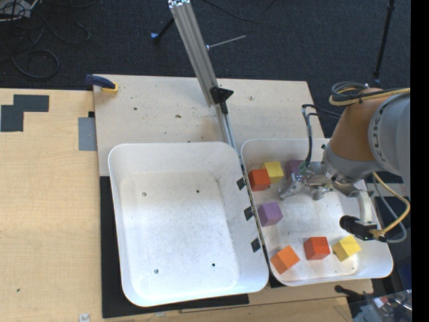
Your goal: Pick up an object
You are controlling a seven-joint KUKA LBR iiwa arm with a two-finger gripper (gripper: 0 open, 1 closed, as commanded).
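Gripper (299,183) low in right bin (375,268), beside purple block (295,168) partly hidden behind it. Finger state impossible to tell. Arm (365,136) cut off at right.

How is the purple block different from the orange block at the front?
The purple wooden cube sits near the right white bin's left wall, mid-bin; the orange wooden cube lies closer to the front rim. Purple sits fairly square to the bin; orange is turned cornerwise. Both look alike in size and lie untouched.

Dark carpet floor (100,25) with black cables (27,52); light wooden bench (47,200); slanted aluminium rail (196,45).
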